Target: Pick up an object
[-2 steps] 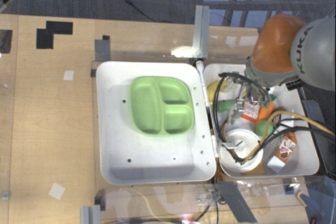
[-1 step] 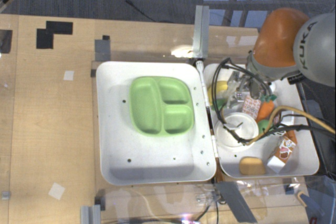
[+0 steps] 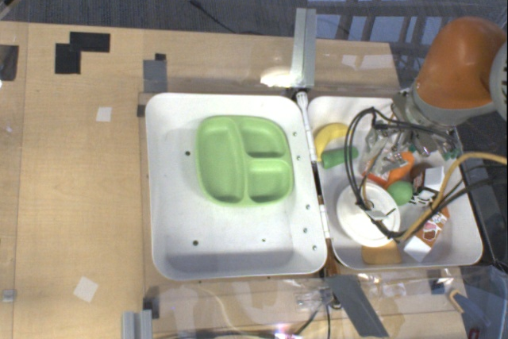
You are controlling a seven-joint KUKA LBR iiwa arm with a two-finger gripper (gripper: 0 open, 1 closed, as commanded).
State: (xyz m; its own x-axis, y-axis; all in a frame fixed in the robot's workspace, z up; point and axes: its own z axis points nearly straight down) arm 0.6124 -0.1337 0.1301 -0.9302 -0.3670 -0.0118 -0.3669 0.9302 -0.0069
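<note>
the scene is evenly and fairly brightly lit from above, with no deep shadows. a small white glare spot sits on the bench (image 3: 71,194) beside the metal post (image 3: 305,44) at the far edge of the bins. the left bin (image 3: 182,250) shows a soft grey shadow along its near wall. the green tray (image 3: 243,159) looks slightly washed out. the orange band (image 3: 460,63) is soft and blurred. detail in the cluttered right bin (image 3: 464,246) is smeared, and the whole picture is mildly grainy.

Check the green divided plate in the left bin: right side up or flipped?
Right side up. The green plate lies flat in the left bin with all three hollow sections facing the camera, rims raised around them, nothing in them.
</note>
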